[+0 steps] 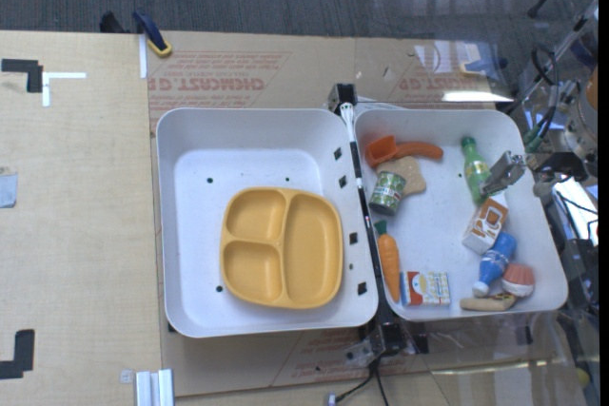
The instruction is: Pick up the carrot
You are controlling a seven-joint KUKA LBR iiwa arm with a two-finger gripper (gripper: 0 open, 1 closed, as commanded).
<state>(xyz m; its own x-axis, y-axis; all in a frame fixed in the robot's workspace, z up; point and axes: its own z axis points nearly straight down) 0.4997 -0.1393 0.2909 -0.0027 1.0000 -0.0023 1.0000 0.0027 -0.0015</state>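
Nearest the camera, along the front wall of the right bin (557, 285), lay a small carton (425, 288), a bread-like roll (488, 302), a red-and-white ball-shaped toy (519, 278) and a blue-and-white bottle (495, 261). The carrot (389, 264) lay just left of the carton, lengthwise against the bin's left wall, green top pointing away and orange tip toward the front, touching nothing but perhaps the wall. In the left bin (181, 204) sat a yellow divided plate (283, 247).

Further back stood a small juice box (486, 225), a green tin (387, 192) against a slice of bread (409, 174), a green bottle (474, 166), and an orange scoop-like toy (404, 150) at the back. The pincer (507, 169) hovered at the right, beside the green bottle and above the juice box, well apart from the carrot; its fingers looked spread a little and pinched nothing, so the pick seemed not yet begun.

To do it well, the arm would likely need to cross the bin leftward, turn the fingers to straddle the carrot across its width, and come down at its thick middle. The wall close by on the left leaves little room for one finger, so a grasp set slightly toward the bin's inside, or a nudge away from the wall first, would probably be safer. The carton lay near enough to be knocked.
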